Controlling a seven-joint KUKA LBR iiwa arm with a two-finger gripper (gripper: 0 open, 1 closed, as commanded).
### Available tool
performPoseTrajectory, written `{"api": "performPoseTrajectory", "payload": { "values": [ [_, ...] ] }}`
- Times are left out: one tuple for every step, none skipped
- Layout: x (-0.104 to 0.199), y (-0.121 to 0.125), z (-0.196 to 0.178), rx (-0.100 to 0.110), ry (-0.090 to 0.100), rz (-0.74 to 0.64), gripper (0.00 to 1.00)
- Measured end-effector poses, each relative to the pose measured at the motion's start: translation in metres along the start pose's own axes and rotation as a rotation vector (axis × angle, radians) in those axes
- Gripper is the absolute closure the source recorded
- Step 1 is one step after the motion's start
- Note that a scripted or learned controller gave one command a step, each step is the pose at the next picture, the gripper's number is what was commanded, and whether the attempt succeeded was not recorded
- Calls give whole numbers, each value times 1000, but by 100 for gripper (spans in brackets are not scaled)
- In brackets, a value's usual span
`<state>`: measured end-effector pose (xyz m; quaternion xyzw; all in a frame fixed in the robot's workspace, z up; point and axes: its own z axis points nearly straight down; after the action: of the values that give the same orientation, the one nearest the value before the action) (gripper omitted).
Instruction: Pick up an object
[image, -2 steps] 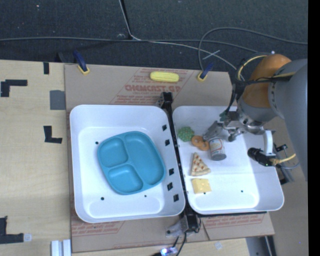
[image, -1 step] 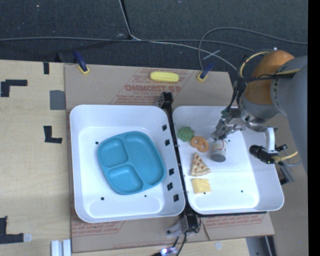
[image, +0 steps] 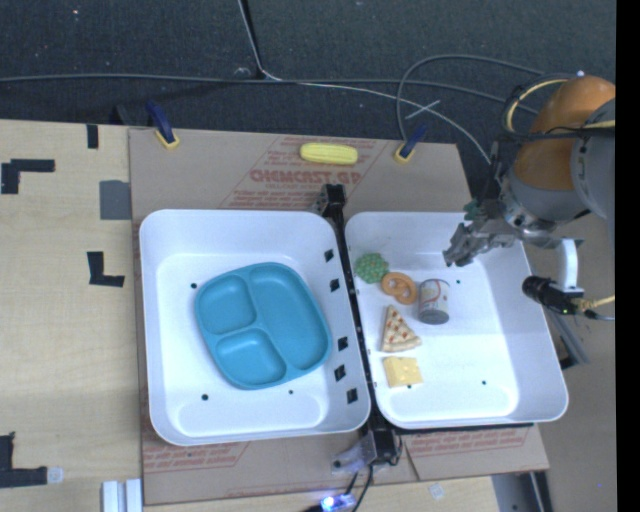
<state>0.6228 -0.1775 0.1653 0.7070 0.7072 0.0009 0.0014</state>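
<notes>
The grey arm's two-finger jaws (image: 462, 250) hang over the far right part of the right shallow white bin (image: 520, 385), and whether they are open or closed cannot be told from this angle; nothing shows between them. Below and to their left, the bin holds a green leafy toy vegetable (image: 371, 267), a brown pretzel (image: 400, 287), a small grey-and-clear cup on its side (image: 433, 304), a triangular pizza slice (image: 398, 330) and a yellow cheese square (image: 403, 372). The left white bin (image: 170, 400) holds a blue three-compartment plastic plate (image: 262, 323). A yellow banana-shaped piece (image: 328, 153) lies on the cardboard sheet (image: 215, 170) covering the desk.
</notes>
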Motion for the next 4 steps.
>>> {"api": "performPoseTrajectory", "payload": {
  "values": [
    [-4, 3, -63, -2, -1, -1, 100],
    [-3, 3, -80, 3, 1, -1, 100],
    [48, -18, -85, 4, 2, -5, 100],
    [95, -29, -70, 7, 2, -4, 100]
  ]
}}
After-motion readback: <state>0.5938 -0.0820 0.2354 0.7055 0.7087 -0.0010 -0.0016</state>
